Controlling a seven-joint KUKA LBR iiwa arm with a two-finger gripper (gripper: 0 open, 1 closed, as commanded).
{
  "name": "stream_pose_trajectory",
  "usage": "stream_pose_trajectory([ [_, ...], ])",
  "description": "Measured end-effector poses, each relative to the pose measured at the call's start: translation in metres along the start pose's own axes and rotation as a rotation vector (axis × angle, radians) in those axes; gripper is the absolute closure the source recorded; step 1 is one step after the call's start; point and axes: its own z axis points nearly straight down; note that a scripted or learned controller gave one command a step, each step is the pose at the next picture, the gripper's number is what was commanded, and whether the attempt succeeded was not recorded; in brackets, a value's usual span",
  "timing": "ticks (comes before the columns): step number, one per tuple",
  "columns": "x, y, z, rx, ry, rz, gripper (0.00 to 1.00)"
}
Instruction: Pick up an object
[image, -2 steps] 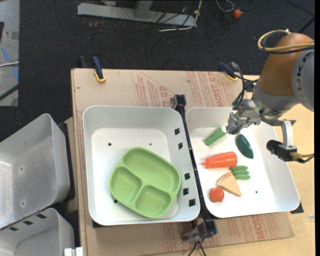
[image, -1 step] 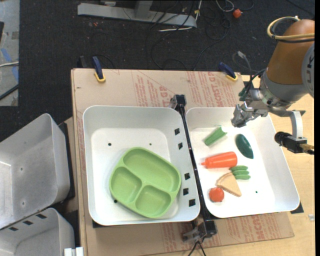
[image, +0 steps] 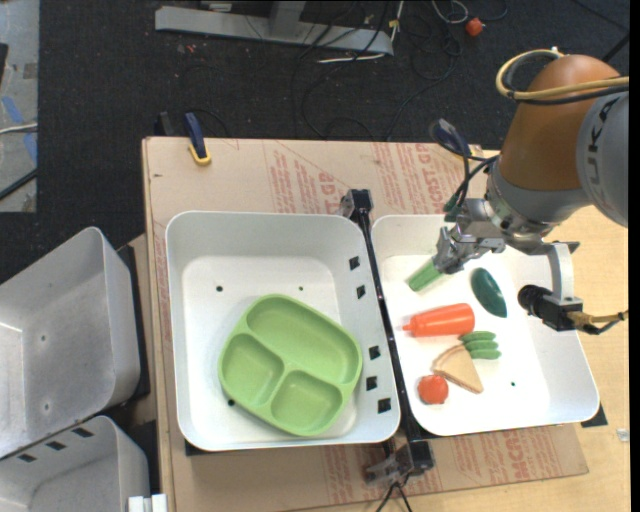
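In the right bin (image: 520, 418) lie a light green stick (image: 426, 275), a dark green oblong piece (image: 489, 291), an orange carrot (image: 440, 320), a small green pod (image: 481, 345), a tan wedge (image: 460, 371) and a red tomato (image: 432, 389). My gripper (image: 452, 253) hangs over the bin's back left part. It is shut on the upper end of the light green stick, which slants down to the left from the fingers. The stick's lower end is close to the bin floor.
The left bin (image: 260, 235) holds a light green divided plate (image: 290, 365). A black divider (image: 378, 320) runs between the two bins. A black cable fitting (image: 545, 303) hangs by the wrist over the right bin's right side. Grey tubs (image: 60, 330) stand at the far left.
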Motion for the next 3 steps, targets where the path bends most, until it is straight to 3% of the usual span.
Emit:
stream_pose_trajectory([
  [1, 0.050, -0.024, -0.007, 0.000, 0.000, -0.001, 1.00],
  [3, 0.148, -0.074, 0.022, 0.002, -0.001, 0.000, 1.00],
])
